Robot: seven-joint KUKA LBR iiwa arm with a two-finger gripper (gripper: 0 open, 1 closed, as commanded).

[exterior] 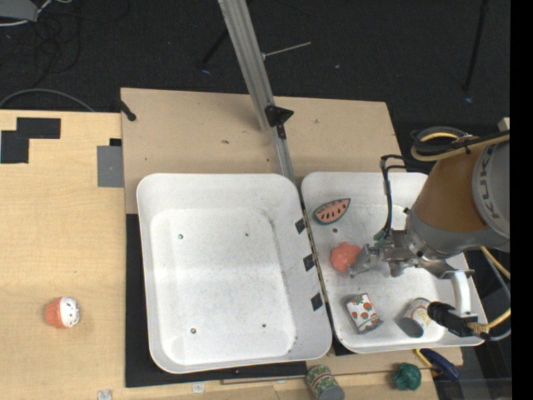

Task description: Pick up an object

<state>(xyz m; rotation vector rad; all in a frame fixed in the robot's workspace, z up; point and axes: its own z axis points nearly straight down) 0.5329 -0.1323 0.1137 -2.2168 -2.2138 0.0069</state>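
Gripper [361, 262] located low over the right bin [366, 178], toward the middle of that bin, at the end of the grey arm [454, 202] with its orange band, which enters from the right side of the view. Its condition, open or closed, cannot be told from this angle, and no item is seen held in it. Red ball [343, 257] lies on the bin floor just beside the gripper on its left; whether the two touch cannot be told. Further items in the same bin: a watermelon-slice piece [331, 212] near the far left corner, apart from the ball; a small white box with red spots [362, 312] toward the near edge, lying tilted; and a pale cylinder [415, 317] near the front right corner, on its side. Left bin [151, 192] sits touching the right bin along their shared edge, with black clips visible at the join. Outside the bins: a small red-and-white round figure [62, 312] on the bench [50, 223] well to the left; a can [321, 382] and a green lump [407, 377] at the near edge in front of the right bin; a metal rail [250, 57] slanting in from the far side down to the gap between the bins.
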